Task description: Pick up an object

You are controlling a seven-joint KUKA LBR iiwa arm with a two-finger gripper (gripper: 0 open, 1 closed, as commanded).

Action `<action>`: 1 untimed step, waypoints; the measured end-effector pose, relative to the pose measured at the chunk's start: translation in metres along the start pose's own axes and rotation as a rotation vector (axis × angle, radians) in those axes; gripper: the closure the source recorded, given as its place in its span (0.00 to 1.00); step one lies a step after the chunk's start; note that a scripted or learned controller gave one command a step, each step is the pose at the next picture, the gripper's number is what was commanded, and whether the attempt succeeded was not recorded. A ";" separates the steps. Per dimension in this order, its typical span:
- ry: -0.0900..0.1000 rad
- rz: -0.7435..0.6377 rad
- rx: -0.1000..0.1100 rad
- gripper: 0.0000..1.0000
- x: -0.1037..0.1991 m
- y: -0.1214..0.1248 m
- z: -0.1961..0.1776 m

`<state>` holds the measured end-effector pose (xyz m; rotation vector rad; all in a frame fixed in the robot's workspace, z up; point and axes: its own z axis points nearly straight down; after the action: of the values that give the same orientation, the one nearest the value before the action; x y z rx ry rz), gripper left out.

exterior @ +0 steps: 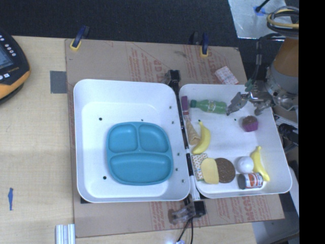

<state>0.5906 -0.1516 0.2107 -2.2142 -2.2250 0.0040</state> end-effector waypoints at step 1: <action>0.003 0.001 0.010 0.00 0.013 -0.076 0.047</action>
<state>0.5144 -0.1392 0.1637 -2.2090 -2.2175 0.0115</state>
